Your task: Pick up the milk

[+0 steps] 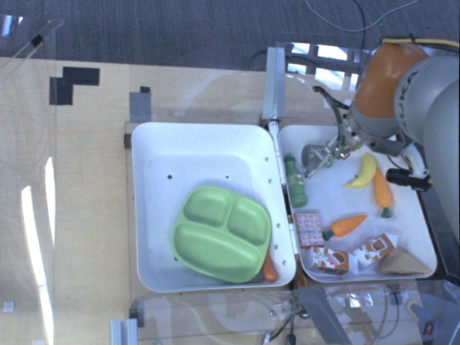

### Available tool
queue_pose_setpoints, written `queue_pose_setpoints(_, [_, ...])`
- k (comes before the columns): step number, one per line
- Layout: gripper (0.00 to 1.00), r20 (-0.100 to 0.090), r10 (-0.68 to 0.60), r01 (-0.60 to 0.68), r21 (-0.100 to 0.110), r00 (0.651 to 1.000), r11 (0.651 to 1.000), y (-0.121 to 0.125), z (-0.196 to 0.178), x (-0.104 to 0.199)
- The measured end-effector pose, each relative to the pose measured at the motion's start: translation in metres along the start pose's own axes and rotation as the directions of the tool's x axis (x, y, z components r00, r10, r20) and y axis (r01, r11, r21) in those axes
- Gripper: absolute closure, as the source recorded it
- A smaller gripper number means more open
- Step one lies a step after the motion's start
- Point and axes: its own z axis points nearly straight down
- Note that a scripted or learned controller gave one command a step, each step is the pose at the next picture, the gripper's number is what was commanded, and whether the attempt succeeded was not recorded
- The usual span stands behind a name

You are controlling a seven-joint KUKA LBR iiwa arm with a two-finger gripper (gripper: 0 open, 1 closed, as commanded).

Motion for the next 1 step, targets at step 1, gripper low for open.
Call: queue_pose_setpoints(1, [1.00,0.008,-0.006,0.006,-0.001,1.000,1.000,0.0003,-0.0090,-0.0014])
